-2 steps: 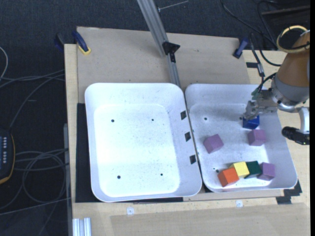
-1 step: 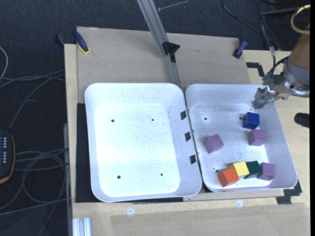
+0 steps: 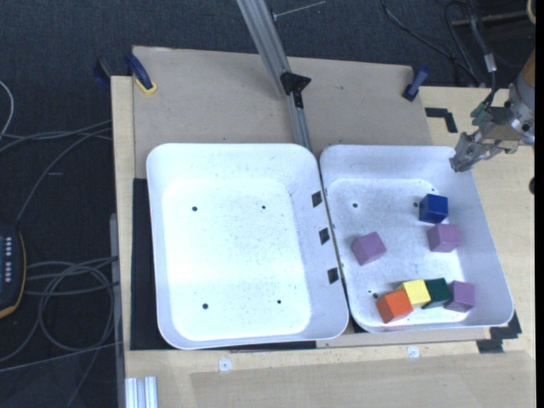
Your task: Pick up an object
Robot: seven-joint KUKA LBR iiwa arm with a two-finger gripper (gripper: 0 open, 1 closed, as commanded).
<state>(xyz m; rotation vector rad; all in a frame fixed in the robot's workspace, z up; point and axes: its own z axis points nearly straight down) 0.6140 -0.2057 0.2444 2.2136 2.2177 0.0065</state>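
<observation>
The right bin [image 3: 399, 167] holds several small blocks. A blue cube [image 3: 433, 207] lies near its far right side, with a purple block [image 3: 444, 237] just in front of it. Another purple block [image 3: 368, 247] rests near the bin's middle. Along the front edge sit an orange block [image 3: 393, 305], a yellow one [image 3: 416, 292], a green one [image 3: 438, 291] and a purple one [image 3: 462, 295] in a row. My gripper [image 3: 467, 156] hangs above the bin's far right corner, apart from every block, with nothing seen between its fingers.
The left bin [image 3: 170, 185] stands beside the right one on the brown bench. A grey metal pole [image 3: 268, 41] slants down to the gap between the bins. Blue clamps [image 3: 140, 73] sit at the bench's far corners. Cables lie on the floor at left.
</observation>
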